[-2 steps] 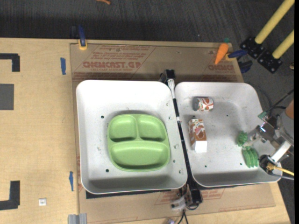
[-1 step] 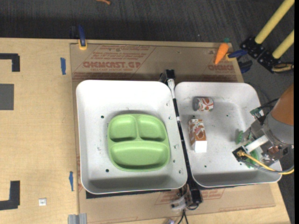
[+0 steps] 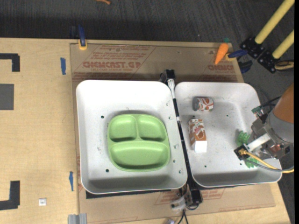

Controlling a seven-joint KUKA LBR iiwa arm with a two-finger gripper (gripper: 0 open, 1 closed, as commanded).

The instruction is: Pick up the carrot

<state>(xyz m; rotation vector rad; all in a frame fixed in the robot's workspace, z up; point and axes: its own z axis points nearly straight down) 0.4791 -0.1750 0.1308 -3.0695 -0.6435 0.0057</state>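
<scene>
Hovering low over the right bin's [image 3: 229, 125] far-right side, your gripper [image 3: 254, 148] is well apart from the carrot [image 3: 222, 52]. The carrot lies outside, on the cardboard behind that bin. Can't tell claw state; aim looks off.

The arm [image 3: 285, 120] is cut off by the right edge, so just a slice of its grey body and orange band shows. The gripper [image 3: 254, 148] is a tangle of small parts and wires over the right bin [image 3: 224, 178], hiding the bin's right rim. A green thing [image 3: 243, 138] beside it is too small to identify. Labels on the can [image 3: 203, 104] and carton [image 3: 197, 133] are unreadable.
</scene>
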